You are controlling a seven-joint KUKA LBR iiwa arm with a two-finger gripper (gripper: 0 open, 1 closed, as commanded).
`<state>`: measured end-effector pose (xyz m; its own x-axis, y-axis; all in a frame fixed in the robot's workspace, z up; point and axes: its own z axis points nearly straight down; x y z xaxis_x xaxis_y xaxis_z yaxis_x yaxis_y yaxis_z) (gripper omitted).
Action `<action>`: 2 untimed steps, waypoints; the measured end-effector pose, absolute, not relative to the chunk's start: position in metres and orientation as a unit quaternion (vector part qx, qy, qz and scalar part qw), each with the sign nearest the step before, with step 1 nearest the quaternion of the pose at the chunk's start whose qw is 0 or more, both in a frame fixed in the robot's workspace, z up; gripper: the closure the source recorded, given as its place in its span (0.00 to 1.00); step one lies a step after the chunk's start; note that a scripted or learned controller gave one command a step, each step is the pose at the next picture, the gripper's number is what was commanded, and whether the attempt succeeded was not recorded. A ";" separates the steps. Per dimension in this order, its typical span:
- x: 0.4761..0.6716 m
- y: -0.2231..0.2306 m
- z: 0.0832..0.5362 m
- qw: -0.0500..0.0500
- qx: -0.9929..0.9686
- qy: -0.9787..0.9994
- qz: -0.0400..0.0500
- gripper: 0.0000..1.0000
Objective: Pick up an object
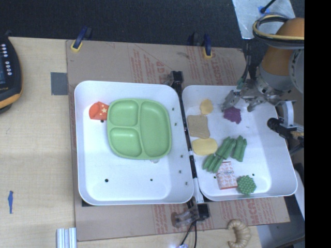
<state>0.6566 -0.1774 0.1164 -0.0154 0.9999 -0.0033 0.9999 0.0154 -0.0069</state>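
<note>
My gripper [241, 104] hangs over the far part of the right bin [279, 154], its fingers spread open. A small purple object [232, 115] lies just below and left of the fingertips, not between them. In the same bin lie a small yellow piece [206, 106], a tan slab [198, 125], a yellow lump [204, 146], a bundle of green beans [227, 151], a red-and-white packet [225, 175] and a knobbly green ball [246, 184].
The left bin [93, 180] holds a green divided plate [139, 128] and a red item [98, 110] at its far left. A black-and-orange device [8, 76] sits at the bench's left edge. A curled tan thing [239, 232] lies in front of the right bin.
</note>
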 end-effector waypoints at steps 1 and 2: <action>0.656 -0.187 0.091 0.002 -0.706 -0.708 0.003 0.00; 0.656 -0.184 0.092 0.002 -0.705 -0.709 0.002 0.00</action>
